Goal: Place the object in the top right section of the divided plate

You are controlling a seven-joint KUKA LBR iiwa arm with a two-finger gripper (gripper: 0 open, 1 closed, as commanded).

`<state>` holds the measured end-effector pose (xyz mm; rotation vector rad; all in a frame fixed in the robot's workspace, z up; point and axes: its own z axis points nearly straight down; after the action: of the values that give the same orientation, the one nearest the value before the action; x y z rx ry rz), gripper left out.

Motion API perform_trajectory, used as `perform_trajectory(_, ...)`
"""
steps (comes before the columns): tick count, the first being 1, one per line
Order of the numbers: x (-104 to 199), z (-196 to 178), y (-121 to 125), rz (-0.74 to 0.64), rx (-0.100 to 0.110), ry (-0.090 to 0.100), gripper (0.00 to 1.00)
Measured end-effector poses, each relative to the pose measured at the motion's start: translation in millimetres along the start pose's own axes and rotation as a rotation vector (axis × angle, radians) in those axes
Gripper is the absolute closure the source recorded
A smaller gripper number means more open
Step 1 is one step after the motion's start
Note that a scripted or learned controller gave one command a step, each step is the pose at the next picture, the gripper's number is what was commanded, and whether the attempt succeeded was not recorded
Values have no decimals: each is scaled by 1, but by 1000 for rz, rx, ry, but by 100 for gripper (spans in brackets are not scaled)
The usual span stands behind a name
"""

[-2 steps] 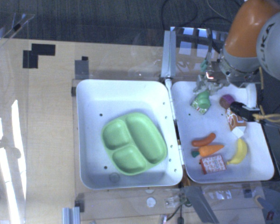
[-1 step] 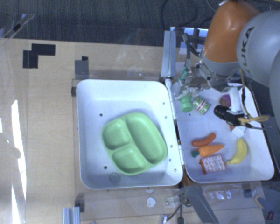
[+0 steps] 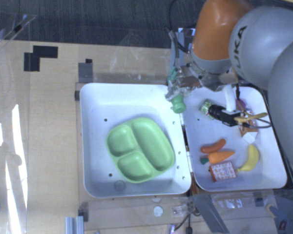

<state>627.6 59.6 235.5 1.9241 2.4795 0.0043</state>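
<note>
A pale wooden table (image 3: 44, 145) carries two shallow white plastic bins side by side, seen from above at a slant. The grey arm with its orange band (image 3: 216, 23) reaches in from the right. Its jaws (image 3: 177, 94) hang over the back edge where the two bins meet, with a small pale green cylindrical object (image 3: 178, 105) at their tips; whether the jaws grip it, or how far they stand open, cannot be told. Below and to the left of the jaws, in the left bin (image 3: 95, 101), lies a green divided plastic plate (image 3: 140, 149) with three sections. To the right of the jaws, the right bin (image 3: 268, 174) holds an orange toy carrot (image 3: 218, 156), a yellow toy banana (image 3: 250, 159) and a small red box (image 3: 222, 171).
</note>
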Motion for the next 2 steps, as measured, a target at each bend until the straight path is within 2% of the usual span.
perform_trajectory(1,66,18,-9,-248,1,1,100)
perform_trajectory(2,148,31,-16,-475,-1,2,100)
